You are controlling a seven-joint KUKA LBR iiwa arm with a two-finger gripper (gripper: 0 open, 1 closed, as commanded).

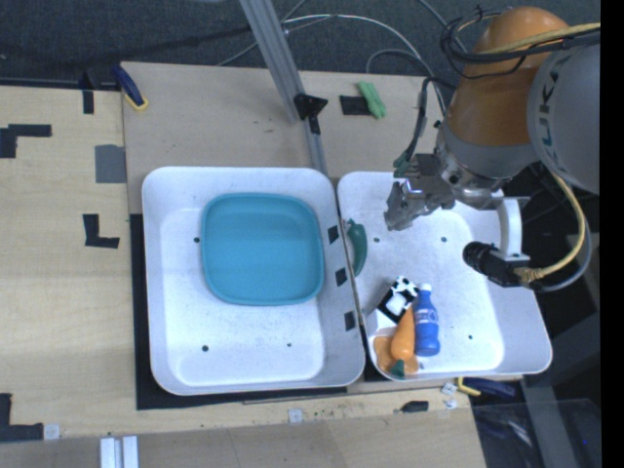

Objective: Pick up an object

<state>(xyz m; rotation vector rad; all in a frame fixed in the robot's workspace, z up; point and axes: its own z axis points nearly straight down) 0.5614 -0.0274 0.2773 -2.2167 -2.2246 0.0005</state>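
My gripper (pixel 398 213) hangs over the upper left part of the right bin (pixel 478 261), its dark fingers pointing down and left, with nothing visible between them. Below it, near the bin's front left corner, lie a blue bottle (pixel 426 322), an orange carrot-shaped toy (pixel 402 347) and a small black-and-white block (pixel 396 298). A dark green object (pixel 357 245) rests against the bin's left wall. A teal square plate (pixel 261 248) lies in the left bin (pixel 175 291).
The divider between the bins (pixel 346 271) carries small black clips. A metal pole (pixel 283 57) slants up from behind the bins. A green marker (pixel 371 98) and cables lie on the bench at the back.
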